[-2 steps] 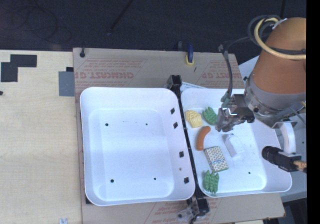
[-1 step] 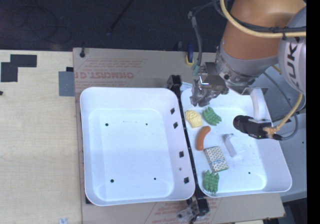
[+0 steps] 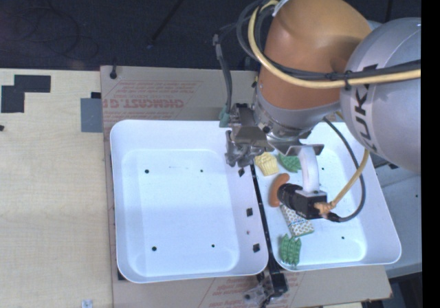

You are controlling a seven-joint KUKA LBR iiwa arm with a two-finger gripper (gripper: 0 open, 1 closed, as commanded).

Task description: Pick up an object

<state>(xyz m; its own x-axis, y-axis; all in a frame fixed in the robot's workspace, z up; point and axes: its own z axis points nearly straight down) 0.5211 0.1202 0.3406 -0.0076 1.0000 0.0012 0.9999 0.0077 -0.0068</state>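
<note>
Objects crowd the right bin (image 3: 385, 245)'s left side beneath the gripper (image 3: 240, 152); its finger state I cannot tell.

One fixed camera — above both bins (image 3: 124, 162), slanted.

I saw the arm (image 3: 385, 93) reaching in from the right, its grey casing bulky at that edge and the orange band (image 3: 313, 45) domed above the wrist. The gripper (image 3: 240, 152) hung low near the middle of the view — its fingers too hidden to read — with yellow cable (image 3: 302, 78) looped round the wrist.
</note>
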